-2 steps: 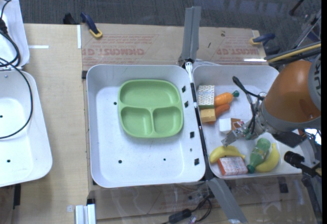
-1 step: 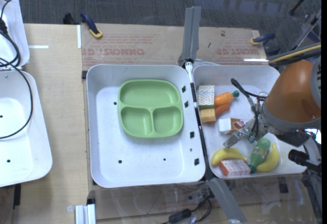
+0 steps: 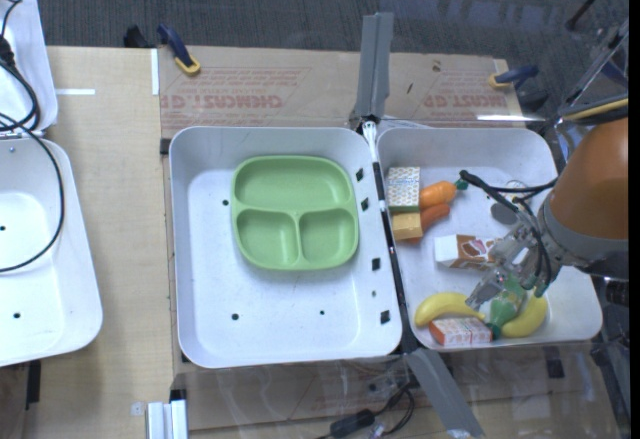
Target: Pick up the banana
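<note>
banana [image 3: 447, 306]: yellow, curved, lying flat near the front edge of the right bin [image 3: 480, 139]. There's a second yellow curved piece [image 3: 530, 318] just to its right, past some green stuff [image 3: 506, 305], so it could be one long banana partly covered or two. Can't tell.

pincer [image 3: 508, 279]: down low in the right bin, sitting over that green stuff between the two yellow bits. Whether it's spread or pinching anything, can't tell, too much clutter and cable there.

arm [image 3: 598, 189]: orange band shows at the right edge, reaching in over the right bin.

box [image 3: 462, 331]: small orange-and-white box touching the banana's front side, right by the bin's front wall.

other stuff in right bin: carrot [image 3: 437, 195] and a second orange piece just below it, a speckled block [image 3: 403, 187] with a yellow block [image 3: 405, 225] under it, and a brown-and-white packet [image 3: 463, 250] near the middle.

left bin [image 3: 200, 307]: holds a green divided plate [image 3: 296, 212], three compartments.

desk [image 3: 110, 107]: light wood, both bins side by side on it.
</note>
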`<state>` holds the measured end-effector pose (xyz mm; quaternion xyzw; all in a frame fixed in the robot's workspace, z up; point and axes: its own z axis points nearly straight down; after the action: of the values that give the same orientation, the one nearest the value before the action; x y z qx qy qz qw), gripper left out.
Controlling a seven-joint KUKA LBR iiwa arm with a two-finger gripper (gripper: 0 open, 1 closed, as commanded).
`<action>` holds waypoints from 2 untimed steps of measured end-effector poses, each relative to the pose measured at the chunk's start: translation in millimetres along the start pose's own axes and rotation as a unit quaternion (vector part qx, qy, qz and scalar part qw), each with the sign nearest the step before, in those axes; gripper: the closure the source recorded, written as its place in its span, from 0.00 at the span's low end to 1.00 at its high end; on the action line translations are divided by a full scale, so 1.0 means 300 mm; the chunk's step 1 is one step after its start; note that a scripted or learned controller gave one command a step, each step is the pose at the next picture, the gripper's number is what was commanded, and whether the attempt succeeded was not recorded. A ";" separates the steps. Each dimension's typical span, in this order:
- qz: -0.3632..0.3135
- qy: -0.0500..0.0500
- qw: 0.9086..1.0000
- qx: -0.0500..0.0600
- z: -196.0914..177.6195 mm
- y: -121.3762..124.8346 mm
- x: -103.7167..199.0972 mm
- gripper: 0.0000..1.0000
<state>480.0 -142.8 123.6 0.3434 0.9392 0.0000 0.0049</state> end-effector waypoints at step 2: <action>-0.225 -0.015 0.974 -0.004 0.057 0.114 0.062 0.00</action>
<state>488.1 -104.8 106.4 0.1228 0.9922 -0.0028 0.0200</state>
